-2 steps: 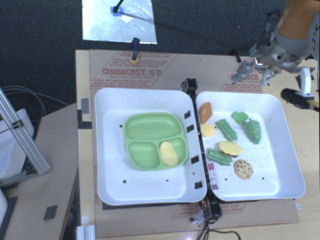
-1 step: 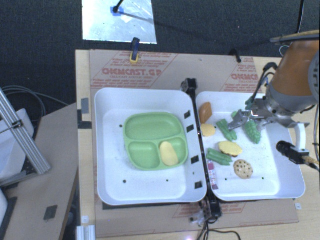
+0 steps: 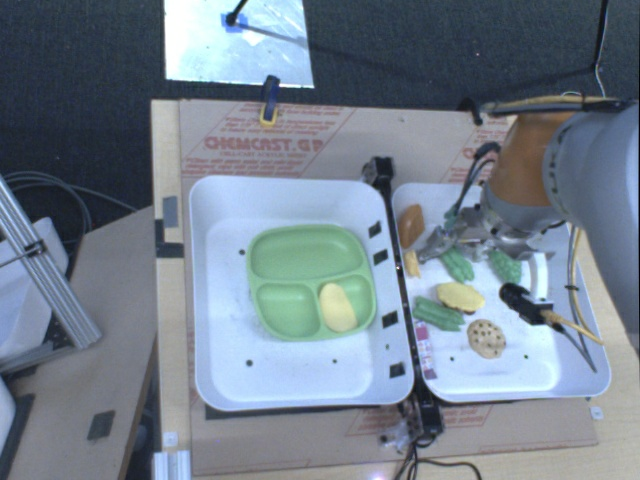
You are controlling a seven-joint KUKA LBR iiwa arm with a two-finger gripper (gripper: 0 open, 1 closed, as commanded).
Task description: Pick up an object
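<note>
Two white bins side by side. In left bin (image 3: 215, 268): green divided plate (image 3: 300, 268) holding a yellow piece (image 3: 339, 307). In right bin (image 3: 520, 373): brown piece (image 3: 410, 225), green pieces (image 3: 460, 265), yellow slice (image 3: 459, 296), cookie (image 3: 486, 337). Gripper (image 3: 438, 243) low over right bin, just beside the green pieces; finger state impossible to tell.

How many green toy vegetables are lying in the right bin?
3: one beside the tool, one right of it, one lower, near the divider. The arm may hide others.
</note>
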